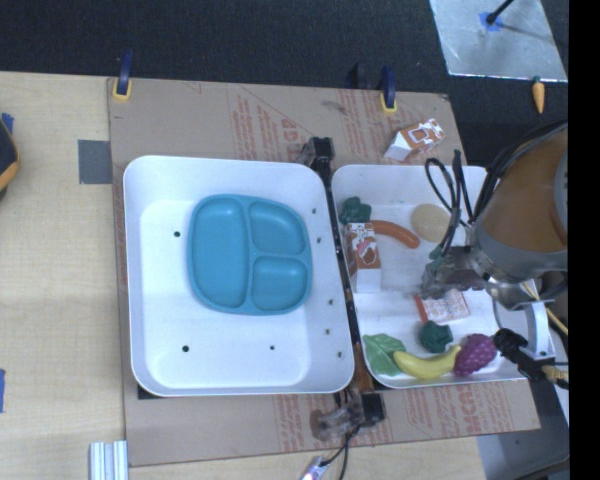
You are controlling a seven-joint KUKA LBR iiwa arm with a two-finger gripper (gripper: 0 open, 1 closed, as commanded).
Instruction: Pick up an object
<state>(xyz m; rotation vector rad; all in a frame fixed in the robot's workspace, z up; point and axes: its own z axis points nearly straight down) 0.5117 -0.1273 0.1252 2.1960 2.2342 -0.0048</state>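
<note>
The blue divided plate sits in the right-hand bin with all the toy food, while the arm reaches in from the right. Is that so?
Not quite. The camera view shows the blue divided plate alone in the left bin. The toy food, such as the banana and the purple grapes, lies in the right bin, where the arm reaches in from the right.

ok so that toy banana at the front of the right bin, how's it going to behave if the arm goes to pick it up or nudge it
The banana looks like smooth moulded plastic, so probably stiff, light and a bit slippery. Its curved shape suggests it may rock or pivot if pushed at one end. It lies wedged between the green leafy piece and the purple grapes, against the right bin front wall, so a nudge would likely shift those too.
</note>
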